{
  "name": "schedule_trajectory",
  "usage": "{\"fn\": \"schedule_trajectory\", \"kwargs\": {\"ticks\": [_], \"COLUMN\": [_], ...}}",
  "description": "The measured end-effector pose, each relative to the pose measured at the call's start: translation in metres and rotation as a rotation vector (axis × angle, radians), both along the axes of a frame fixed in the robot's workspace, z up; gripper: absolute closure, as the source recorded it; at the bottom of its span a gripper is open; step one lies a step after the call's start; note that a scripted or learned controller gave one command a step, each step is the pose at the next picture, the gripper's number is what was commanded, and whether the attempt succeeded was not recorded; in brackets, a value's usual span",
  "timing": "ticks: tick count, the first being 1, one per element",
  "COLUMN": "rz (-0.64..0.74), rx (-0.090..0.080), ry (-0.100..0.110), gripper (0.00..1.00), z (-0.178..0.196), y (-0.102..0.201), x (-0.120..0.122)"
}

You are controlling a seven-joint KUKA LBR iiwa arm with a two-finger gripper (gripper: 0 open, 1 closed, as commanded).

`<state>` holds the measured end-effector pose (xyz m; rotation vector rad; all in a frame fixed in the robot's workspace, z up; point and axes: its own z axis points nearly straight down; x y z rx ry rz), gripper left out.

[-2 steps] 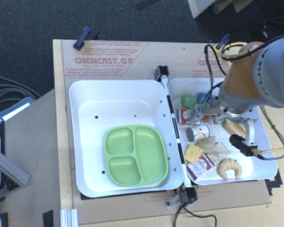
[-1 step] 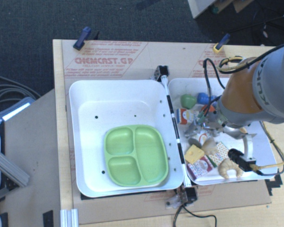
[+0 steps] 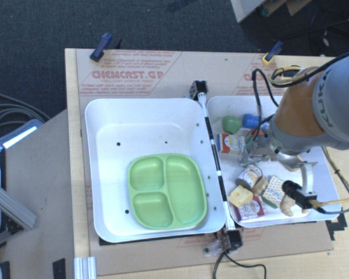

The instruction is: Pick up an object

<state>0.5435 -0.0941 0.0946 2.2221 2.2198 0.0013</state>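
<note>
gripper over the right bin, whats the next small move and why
Probably lower straight down a little. The gripper sits over the cluttered small objects in the right white bin, near a white packet and a small round can, with nothing seen held.

A grey KUKA arm (image 3: pixel 337 97) with an orange wrist band (image 3: pixel 299 112), black cables (image 3: pixel 259 92) looping over it, and what appears to be silver gripper hardware (image 3: pixel 262 150).

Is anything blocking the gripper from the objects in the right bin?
Nothing visible does. The gripper sits low in the right bin, directly over the heap of small objects, with no barrier between them.
</note>
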Motion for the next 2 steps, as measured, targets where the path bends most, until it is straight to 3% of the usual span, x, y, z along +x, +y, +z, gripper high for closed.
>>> {"fn": "schedule_trajectory", "kwargs": {"ticks": [1,2], "rz": [0.000,0.001], "rx": [0.000,-0.001], "ry": [0.000,0.000], "gripper": [0.00,0.00], "z": [0.000,0.015], "y": [0.000,-0.052], "x": [0.000,0.081]}}
